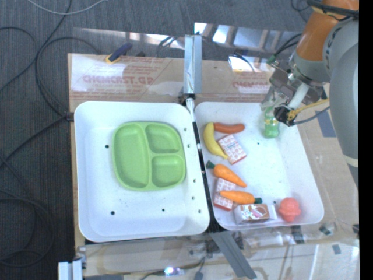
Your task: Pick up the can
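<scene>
So I was standing by the bench and the gripper (278, 105) was hanging over the far right corner of the right bin (309, 174), right on top of a small green can (271, 127) that sat close to the bin's far wall, near that same corner. Couldn't tell from where I stood whether it actually had the can or was just parked above it, and honestly I couldn't make out the state of the jaws either, the wrist and cables blocked that. My worry was the spot itself: the can was tucked so near the bin's wall that one side of the tool could have caught the rim or nudged the can sideways instead of straddling it. It looked upright-ish, but a round can tips or rolls easily if it gets clipped off-center, and then it could have ended up against the sausage (229, 128) or the banana (212, 140) lying toward the middle of the far edge. The rest of the stuff, two carrots (228, 175), little cartons (232, 148), a red strawberry-looking thing (289, 209) in the near right corner, was well apart and not a problem. The left bin (93, 214) just had the green divided plate (150, 155) in it. A shallow grab on a smooth can near the top also seemed like a slip risk to me.
</scene>
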`<state>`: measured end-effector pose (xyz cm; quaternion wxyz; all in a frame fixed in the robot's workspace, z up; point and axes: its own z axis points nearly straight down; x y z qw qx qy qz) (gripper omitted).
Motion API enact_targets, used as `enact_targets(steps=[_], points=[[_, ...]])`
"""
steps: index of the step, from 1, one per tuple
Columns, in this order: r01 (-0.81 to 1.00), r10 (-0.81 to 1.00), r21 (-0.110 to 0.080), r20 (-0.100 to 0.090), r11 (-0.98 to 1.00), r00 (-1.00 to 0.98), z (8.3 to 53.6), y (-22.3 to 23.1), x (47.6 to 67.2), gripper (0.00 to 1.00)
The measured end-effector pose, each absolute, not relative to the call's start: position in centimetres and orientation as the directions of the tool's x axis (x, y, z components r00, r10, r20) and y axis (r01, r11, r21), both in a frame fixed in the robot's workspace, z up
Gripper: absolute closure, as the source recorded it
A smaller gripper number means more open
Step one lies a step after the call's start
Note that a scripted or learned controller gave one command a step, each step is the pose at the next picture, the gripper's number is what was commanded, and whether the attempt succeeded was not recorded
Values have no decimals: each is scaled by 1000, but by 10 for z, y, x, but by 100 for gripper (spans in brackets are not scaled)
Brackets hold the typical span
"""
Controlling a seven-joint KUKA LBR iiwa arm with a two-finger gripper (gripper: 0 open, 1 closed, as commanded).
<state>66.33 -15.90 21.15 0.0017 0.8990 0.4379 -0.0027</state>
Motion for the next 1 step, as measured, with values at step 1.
enact_targets(steps=[1], points=[[713,713,-1,-4,-701,701,219,-212,654,100]])
